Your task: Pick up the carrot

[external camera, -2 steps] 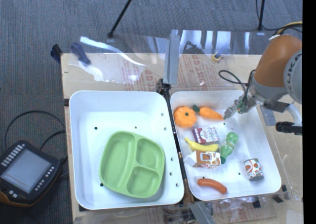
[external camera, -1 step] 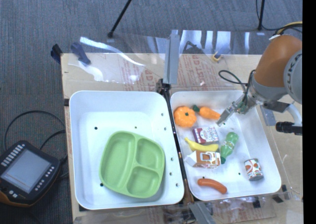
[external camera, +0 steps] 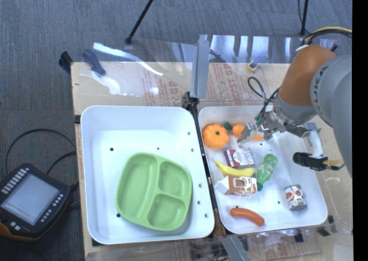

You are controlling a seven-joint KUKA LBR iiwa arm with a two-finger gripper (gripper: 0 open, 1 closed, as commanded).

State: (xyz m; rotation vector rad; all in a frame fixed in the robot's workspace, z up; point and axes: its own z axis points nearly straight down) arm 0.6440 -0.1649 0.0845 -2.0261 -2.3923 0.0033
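The jaws look slightly open with nothing held, carrot (external camera: pixel 240 130) tucked just beside them against the pumpkin (external camera: pixel 215 135), so they could easily bump that instead.

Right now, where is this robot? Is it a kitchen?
Probably a robot lab, not a kitchen. The food looks like toys: a pumpkin, a banana and a sausage in a white bin. There's carpet floor and a handheld controller.
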